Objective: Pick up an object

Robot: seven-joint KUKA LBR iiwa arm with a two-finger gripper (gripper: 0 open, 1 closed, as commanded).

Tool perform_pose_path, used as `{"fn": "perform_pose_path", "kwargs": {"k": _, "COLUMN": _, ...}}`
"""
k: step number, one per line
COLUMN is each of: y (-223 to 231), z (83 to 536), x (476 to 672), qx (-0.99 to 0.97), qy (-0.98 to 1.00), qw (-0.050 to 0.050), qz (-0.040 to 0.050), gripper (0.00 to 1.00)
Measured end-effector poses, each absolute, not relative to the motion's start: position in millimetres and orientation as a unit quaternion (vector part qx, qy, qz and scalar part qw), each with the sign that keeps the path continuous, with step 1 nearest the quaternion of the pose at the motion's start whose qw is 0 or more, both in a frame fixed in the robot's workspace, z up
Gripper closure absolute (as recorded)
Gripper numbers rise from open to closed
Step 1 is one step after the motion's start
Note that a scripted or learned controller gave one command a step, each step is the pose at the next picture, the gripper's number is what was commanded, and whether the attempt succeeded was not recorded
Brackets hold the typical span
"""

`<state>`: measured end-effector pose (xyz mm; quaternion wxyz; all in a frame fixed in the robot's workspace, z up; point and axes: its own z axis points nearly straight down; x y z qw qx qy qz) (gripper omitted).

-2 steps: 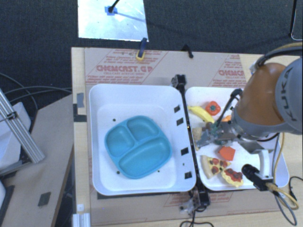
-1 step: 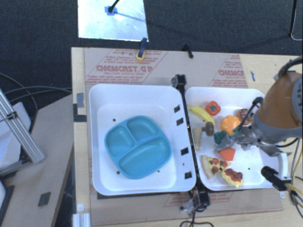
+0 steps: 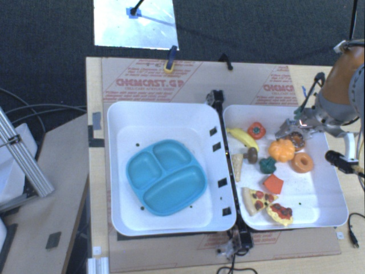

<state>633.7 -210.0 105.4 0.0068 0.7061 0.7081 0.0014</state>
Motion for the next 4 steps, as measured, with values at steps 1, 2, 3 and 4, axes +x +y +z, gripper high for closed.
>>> {"fn": "perform_pose_path", "kwargs": {"k": 1, "y": -207.9, "z": 119.6, "x": 633.7, "qx": 0.704, "qy": 0.71, "qw": 0.007, "qz": 0.0021, "gripper": 1.0}}
{"fn": "perform_pose_path", "kwargs": {"k": 2, "y": -207.8, "z": 130.6, "x": 634.8, "qx": 0.702, "qy": 0.712, "qw": 0.009, "qz": 0.0026, "gripper": 1.0}}
{"fn": "perform_pose_path", "kwargs": {"k": 3, "y": -181.6, "z": 137.1, "x": 546.2, "qx": 0.707, "qy": 0.707, "qw": -0.003, "qz": -0.0008, "gripper": 1.0}}
{"fn": "perform_pose_path", "kwargs": {"k": 4, "y": -79.5, "z": 254.3, "x": 562.0, "qx": 0.702, "qy": 0.713, "qw": 0.004, "qz": 0.006, "gripper": 1.0}}
